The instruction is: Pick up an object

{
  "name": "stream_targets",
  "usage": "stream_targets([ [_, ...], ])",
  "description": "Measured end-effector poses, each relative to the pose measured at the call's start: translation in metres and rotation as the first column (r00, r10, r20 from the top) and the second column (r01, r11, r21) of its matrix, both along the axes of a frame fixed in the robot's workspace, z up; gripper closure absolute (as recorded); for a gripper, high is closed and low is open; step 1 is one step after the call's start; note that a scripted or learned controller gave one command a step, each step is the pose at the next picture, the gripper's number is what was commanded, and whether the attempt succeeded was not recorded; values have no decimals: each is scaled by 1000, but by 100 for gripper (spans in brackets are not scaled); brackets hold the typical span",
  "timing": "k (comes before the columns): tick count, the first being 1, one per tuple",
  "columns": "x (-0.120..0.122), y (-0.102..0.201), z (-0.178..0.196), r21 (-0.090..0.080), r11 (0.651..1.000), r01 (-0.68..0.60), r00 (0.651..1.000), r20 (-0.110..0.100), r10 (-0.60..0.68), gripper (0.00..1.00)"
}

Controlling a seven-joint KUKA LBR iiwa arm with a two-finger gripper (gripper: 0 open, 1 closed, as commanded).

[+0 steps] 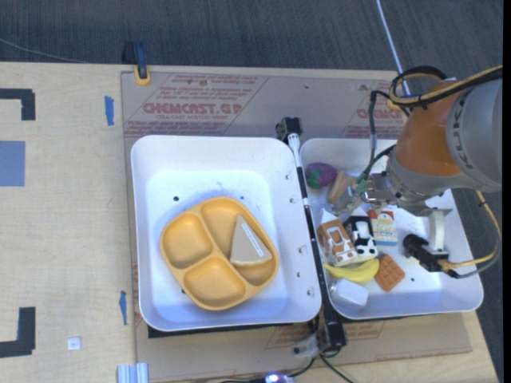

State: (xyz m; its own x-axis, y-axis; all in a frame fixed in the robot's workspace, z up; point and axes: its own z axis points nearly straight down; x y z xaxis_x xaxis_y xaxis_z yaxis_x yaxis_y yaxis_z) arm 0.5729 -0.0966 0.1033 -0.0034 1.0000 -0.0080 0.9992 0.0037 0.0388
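Brown board (pixel 192 102) reads "CHEMCAST GP" in red.

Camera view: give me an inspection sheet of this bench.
Surface: wooden bench under a cardboard sheet bearing two white bins.
Job's things: right bin holds a banana, purple ball, waffle-like square, white block and small cartons.
Clutter: left bin holds a yellow divided tray carrying a pale wedge.
Grippers: gripper low over the right bin.
Cables: black cables along the arm.
Surroundings: dark carpet.
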Motion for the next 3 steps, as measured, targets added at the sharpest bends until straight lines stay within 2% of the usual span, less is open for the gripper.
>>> stream_targets([
  [3,-3,-1,0,-1,1000,0,1000,0,0,0],
])
